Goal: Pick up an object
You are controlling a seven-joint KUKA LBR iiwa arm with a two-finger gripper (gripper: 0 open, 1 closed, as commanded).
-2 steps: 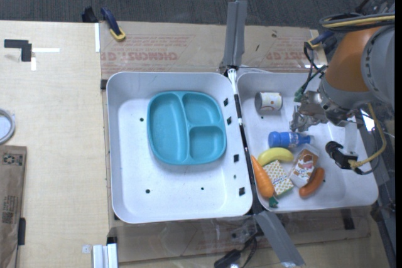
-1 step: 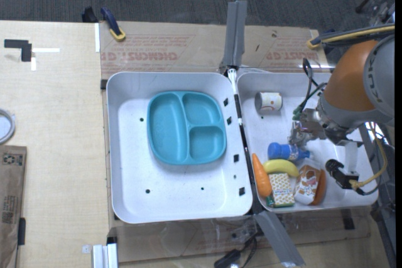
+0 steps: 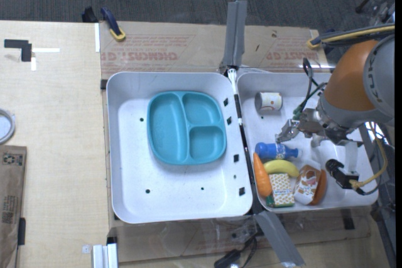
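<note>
Several toys crowd the right bin [image 3: 352, 201]; my pincer [image 3: 290, 130] hangs just above the blue bottle [image 3: 274, 150], whether spread I cannot tell. Bottle looks light, stiff, slippery: grip across its body.

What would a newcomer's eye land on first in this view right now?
Probably the turquoise three-compartment plastic plate, lying alone in the left white bin. Next, the grey arm's orange band over the right white bin, with the gripper just above a blue bottle, a yellow banana and an orange carrot bunched at that bin's near end.
</note>
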